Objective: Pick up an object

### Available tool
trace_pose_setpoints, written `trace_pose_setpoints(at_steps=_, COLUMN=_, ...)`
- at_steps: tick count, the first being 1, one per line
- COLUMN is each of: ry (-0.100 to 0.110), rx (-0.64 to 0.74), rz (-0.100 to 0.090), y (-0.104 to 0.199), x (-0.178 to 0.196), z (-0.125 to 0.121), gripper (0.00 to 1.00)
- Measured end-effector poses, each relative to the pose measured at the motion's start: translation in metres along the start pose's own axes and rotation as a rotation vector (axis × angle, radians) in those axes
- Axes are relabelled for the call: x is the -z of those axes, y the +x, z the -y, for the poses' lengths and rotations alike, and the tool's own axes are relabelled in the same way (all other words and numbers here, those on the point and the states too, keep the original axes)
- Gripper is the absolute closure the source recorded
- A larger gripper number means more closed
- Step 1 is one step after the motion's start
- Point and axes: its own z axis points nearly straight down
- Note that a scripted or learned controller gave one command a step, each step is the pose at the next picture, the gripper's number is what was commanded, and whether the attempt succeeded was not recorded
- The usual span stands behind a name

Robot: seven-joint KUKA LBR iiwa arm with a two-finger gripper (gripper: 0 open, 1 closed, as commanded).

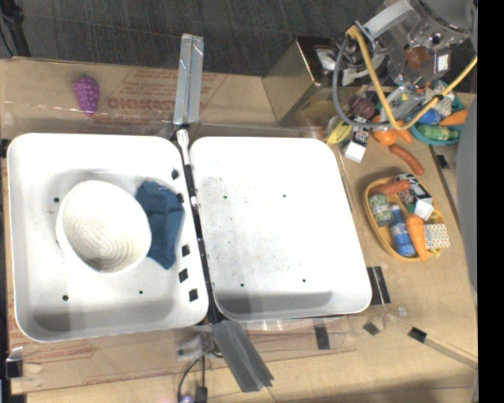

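The end effector (407, 57) sits at the far right over the counter's clutter, its grip state impossible to tell. Well to its left, in the left bin (34, 309), lie a white woven dome (105, 225) and a blue cloth (161, 221) touching it. The cloth looks soft and light; pinch a raised fold.

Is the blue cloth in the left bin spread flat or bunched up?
Bunched up. The blue cloth lies crumpled with visible folds, pressed against the right side of the white woven hat in the left bin.

Dark carpeted floor (109, 7) behind a brown wooden bench (235, 99)
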Motion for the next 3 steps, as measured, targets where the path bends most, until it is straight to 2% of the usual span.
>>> trace_pose_setpoints(at_steps=1, ry=-0.001, rx=-0.102, rz=-0.002, y=-0.025, x=-0.005, z=-0.058, gripper=0.00)
trace_pose_setpoints(at_steps=2, ry=-0.002, rx=-0.127, rz=-0.002, y=-0.027, x=0.000, z=-0.057, gripper=0.00)
trace_pose_setpoints(at_steps=3, ry=0.002, rx=-0.104, rz=0.001, y=-0.042, x=0.000, z=-0.052, gripper=0.00)
